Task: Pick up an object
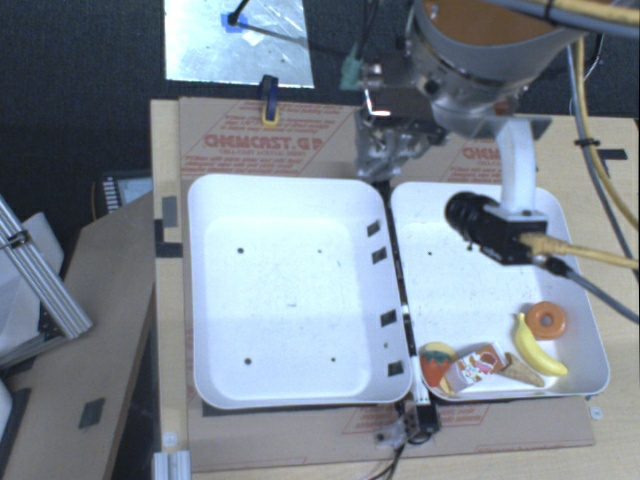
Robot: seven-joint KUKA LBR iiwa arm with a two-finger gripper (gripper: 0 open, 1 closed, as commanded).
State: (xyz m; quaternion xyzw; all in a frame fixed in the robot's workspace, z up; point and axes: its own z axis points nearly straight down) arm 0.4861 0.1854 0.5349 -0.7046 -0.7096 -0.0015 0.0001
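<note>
Several small items cluster in the near right corner of the right bin [430, 238]: a yellow banana [538, 348], an orange ring like a doughnut [546, 319], a red-orange round fruit [436, 362], a red and white packet [474, 367] and a tan cone-shaped piece [521, 372]. My gripper [386, 160] hangs above the far rim where the two bins meet, well away from those items. Nothing can be seen in its grasp.
The left bin [205, 268] sits beside the right one, with black clips [385, 286] along the shared wall. Brown cardboard [260, 138] lies under both. A shiny metal sheet [238, 26] and a yellow clamp [270, 103] lie behind.
</note>
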